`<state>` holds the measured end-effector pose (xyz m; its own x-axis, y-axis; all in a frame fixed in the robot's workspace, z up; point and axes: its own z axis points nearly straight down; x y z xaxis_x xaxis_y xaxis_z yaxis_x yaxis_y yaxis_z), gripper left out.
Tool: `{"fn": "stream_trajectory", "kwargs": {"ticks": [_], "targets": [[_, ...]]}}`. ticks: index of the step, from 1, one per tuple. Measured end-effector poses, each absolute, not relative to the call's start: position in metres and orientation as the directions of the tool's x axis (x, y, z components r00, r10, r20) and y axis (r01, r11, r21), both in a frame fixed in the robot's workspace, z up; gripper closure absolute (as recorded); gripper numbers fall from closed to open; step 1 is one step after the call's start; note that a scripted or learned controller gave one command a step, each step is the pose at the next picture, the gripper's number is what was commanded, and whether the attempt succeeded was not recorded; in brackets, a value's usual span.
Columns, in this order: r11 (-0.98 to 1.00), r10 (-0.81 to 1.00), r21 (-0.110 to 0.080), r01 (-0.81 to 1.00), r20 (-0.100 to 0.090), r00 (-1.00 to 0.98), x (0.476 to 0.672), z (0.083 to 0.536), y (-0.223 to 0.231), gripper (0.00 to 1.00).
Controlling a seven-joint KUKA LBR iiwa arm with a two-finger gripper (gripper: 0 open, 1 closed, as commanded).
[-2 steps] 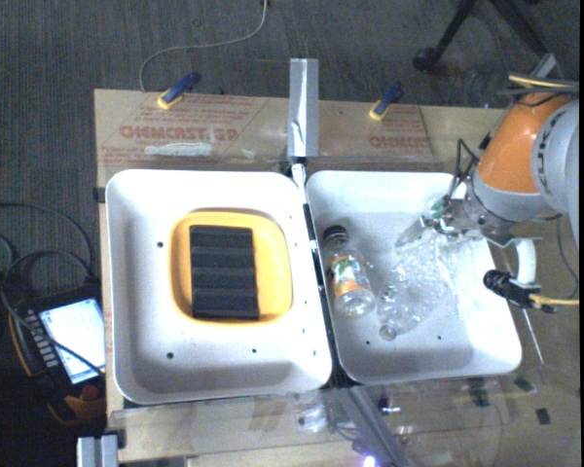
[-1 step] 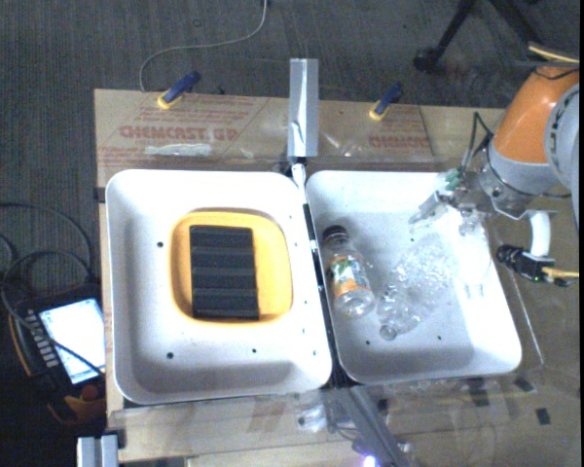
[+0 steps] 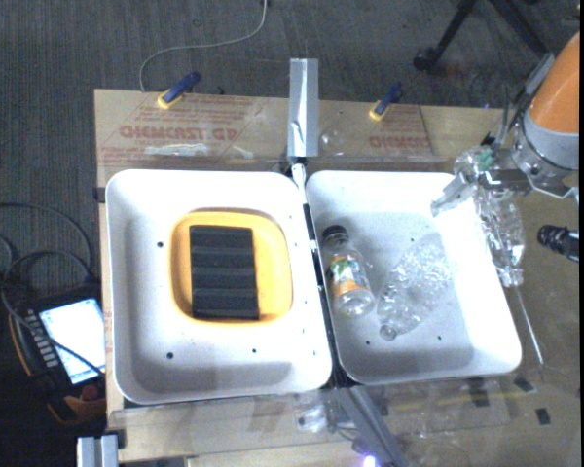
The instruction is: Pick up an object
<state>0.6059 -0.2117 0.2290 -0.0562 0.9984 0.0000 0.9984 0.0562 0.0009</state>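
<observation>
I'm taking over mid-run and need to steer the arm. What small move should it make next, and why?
Probably move the gripper left and down over the small bottle in the right bin. The gripper sits at that bin's upper right corner with nothing visibly between its fingers, while the bottle lies apart from the crumpled clear plastic near the left wall, a clearer target.

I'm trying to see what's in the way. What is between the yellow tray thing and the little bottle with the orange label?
In the camera view, the two bins' white rims lie between the yellow tray and the bottle, meeting at a dark seam.
</observation>
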Motion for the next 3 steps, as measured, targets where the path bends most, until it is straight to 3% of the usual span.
{"fn": "stream_trajectory", "kwargs": {"ticks": [1,2,3], "targets": [[0.133,0.991,0.0,0.991,-0.004,-0.133,0.599,0.243,-0.224,0.0],[0.252,0.968,-0.001,0.968,0.0,-0.252,0.558,0.199,-0.223,0.0],[0.362,0.932,0.0,0.932,-0.001,-0.362,0.534,0.204,-0.223,0.0]]}}
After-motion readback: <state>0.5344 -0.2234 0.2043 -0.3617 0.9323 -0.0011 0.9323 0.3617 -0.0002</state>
